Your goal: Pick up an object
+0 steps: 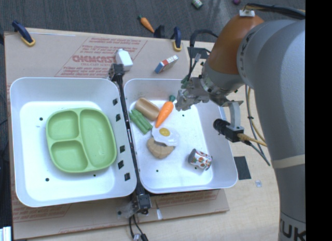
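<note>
1. The orange plastic toy carrot (165, 112), tapered with a small green top, lies tilted in the upper left part of the right-hand shallow white bin (220, 175). Its green end points up toward the gripper (182, 102) and its tip points down toward the fried-egg toy.
2. Handling, as a judgement: it looks light, hard and smooth, so it could roll or slip out of a loose pinch. The thick upper half, squeezed across its width, seems the surest place to grip; the narrow tip would likely squirt free.
3. The two-finger gripper sits just beside the carrot's green end, low over the bin. Whether its fingers are spread or closed cannot be told from this angle, and nothing is visibly between them.
4. Crowding the carrot: a tan bread-roll-shaped toy (147, 108) touches or nearly touches its left side, a green bean-pod toy (140, 121) lies beyond that, and a white fried-egg toy with a yellow yolk (165, 135) rests at its tip on a brown bread-slice toy (160, 149). The roll leaves little room for a finger on that side.
5. A small printed can (199, 159) lies well apart at lower right. A light green divided plate (81, 139) sits in the left bin.
</note>
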Available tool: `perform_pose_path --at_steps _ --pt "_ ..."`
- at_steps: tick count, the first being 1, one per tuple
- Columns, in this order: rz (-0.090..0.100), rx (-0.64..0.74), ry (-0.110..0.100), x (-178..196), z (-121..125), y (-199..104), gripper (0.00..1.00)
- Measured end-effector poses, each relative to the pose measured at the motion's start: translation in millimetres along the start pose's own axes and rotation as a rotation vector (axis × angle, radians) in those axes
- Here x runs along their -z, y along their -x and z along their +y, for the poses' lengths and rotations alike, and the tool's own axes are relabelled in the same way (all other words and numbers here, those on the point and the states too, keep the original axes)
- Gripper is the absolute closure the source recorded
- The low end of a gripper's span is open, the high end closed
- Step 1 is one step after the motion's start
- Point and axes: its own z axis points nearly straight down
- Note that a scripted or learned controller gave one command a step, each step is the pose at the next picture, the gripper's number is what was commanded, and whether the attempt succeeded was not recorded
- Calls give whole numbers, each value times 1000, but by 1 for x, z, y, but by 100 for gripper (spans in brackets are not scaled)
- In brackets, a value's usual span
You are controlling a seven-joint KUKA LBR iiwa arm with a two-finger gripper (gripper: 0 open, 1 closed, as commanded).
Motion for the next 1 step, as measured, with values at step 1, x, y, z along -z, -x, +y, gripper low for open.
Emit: perform_pose_path --at_steps 1 --pt "0 -1 4 18 41 52 100"
